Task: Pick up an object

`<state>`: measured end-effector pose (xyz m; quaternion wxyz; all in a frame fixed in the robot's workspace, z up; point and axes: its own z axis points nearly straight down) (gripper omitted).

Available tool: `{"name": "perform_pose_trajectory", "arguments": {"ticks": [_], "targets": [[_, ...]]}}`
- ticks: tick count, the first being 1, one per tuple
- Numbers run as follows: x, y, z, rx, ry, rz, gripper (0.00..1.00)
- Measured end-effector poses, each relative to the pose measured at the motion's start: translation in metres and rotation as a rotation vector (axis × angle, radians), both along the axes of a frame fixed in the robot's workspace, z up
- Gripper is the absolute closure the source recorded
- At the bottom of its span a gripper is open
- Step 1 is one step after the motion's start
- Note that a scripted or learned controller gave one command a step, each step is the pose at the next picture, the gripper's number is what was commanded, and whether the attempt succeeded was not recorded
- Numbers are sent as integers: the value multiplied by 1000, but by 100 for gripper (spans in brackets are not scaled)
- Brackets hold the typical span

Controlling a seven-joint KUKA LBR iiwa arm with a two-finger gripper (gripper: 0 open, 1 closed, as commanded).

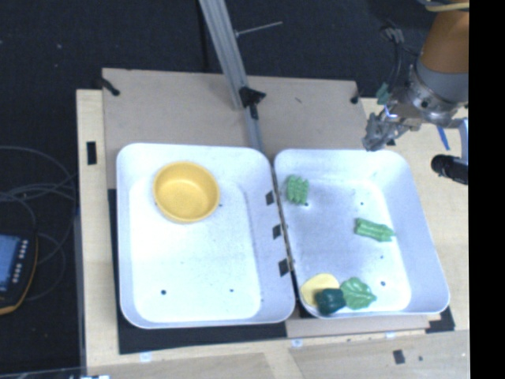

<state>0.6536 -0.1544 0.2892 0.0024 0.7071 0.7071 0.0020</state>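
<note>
The right bin holds several small things: a green lumpy piece near its left wall, a green elongated piece at mid right, and a cluster at the front of a yellow piece, a dark teal block and a green piece. My gripper hangs over the far right corner of that bin, above its rim, well away from all the objects. Nothing shows between its fingers.
A yellow bowl sits in the far left part of the left bin. A grey metal post slants up from behind the divider between the bins. Cables and a handheld pendant lie off the bench at the left.
</note>
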Motion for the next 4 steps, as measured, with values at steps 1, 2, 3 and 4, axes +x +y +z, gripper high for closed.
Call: {"name": "perform_pose_trajectory", "arguments": {"ticks": [1,2,3,4], "targets": [[-19,42,-11,1,5,2,100],[-28,88,-8,2,5,3,100],[-46,132,-8,1,5,0,100],[-49,180,-13,1,6,3,100]]}}
